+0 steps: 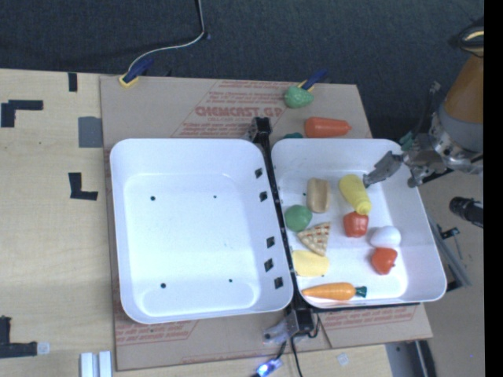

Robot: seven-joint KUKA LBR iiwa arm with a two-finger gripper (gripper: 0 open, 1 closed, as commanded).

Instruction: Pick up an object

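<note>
- The pincer (pixel 397 171) hangs over the right bin's (pixel 409 151) upper right corner, fingers spread apart, nothing between them.
- Just left of the near finger lies a yellow toy (pixel 354 193).
- Below the pincer: red pepper (pixel 355 225), white egg (pixel 384 236), carrot (pixel 330 291).

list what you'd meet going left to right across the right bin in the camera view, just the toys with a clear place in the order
green round toy → tan bread piece → yellow bottle-shaped toy → white egg, with the pincer hanging above the bin's far right corner. The rest overlap too much across to rank.
</note>
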